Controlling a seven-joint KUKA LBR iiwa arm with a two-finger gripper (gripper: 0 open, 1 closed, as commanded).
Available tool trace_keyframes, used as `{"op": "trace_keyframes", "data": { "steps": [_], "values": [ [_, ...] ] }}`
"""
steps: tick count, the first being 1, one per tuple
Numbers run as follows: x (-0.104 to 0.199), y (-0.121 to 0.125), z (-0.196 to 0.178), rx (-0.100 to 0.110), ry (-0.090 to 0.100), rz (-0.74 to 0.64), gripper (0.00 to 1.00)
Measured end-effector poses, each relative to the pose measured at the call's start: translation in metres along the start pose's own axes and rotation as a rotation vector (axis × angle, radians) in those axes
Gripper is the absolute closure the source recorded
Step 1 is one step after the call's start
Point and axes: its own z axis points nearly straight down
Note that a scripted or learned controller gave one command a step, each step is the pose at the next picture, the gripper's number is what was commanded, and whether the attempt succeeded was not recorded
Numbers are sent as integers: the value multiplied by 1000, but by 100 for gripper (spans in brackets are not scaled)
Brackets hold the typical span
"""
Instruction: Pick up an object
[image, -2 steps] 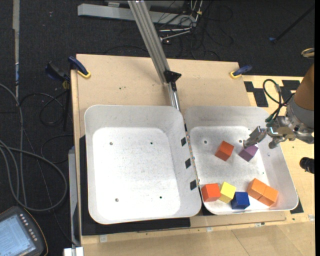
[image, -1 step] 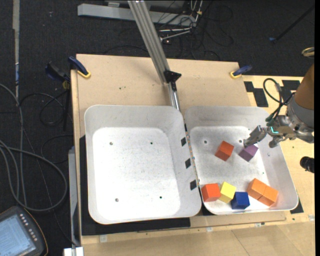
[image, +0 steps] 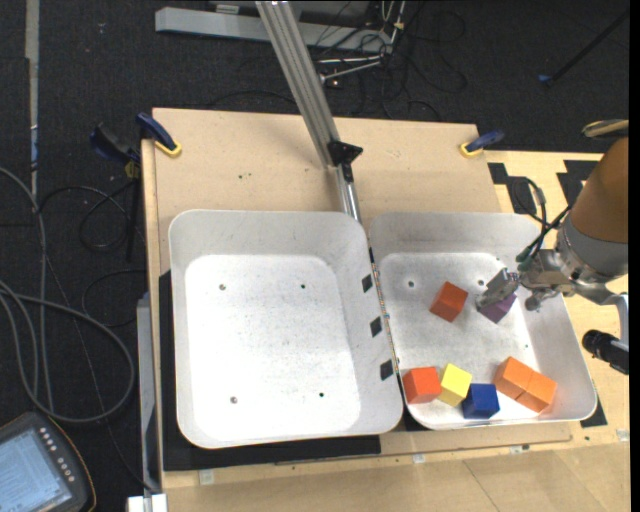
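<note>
Toward the right bin's (image: 560, 330) upper right, the end effector (image: 510, 287) sits right at a tilted purple block (image: 496, 304), touching its upper right side. Whether it grips the block, I cannot tell.

Single fixed overhead camera, slanted down over both bins (image: 270, 235)

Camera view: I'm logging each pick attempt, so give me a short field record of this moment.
gripper: over the right bin, at the purple block
purple block: tilted, at the gripper tip; grip unclear
mid-bin: orange-red block, alone
front row: red block, yellow block, blue block, large orange block
left bin: no blocks
</note>
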Motion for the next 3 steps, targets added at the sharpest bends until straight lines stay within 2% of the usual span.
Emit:
{"op": "trace_keyframes", "data": {
  "steps": [1, 2, 3],
  "values": [
    [0, 2, 48, -6, -2, -1, 0],
    [0, 2, 72, -3, -1, 0, 0],
    [0, 3, 61, -6, -1, -1, 100]
  ]
}}
